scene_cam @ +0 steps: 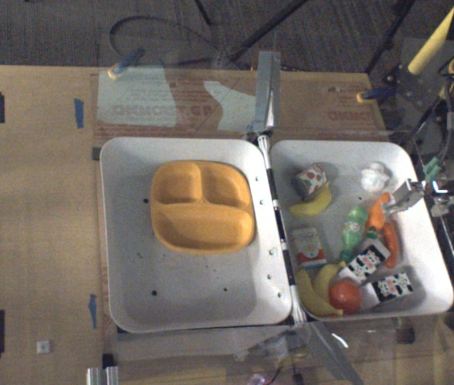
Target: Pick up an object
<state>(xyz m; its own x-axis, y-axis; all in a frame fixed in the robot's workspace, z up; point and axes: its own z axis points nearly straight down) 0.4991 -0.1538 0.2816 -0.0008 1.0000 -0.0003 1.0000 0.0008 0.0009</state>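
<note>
The hand (404,196) sits at the right side of the right bin (439,251). I cannot tell if it is wide or narrow, and nothing shows inside it. Just beside it lies an orange carrot (380,212), long and thin, slanting from upper right to lower left. A green bottle (354,224) lies right next to the carrot. The toys are packed close, so the hand could bump the bottle or the bin wall. The carrot is round and could roll or slip out.
</note>
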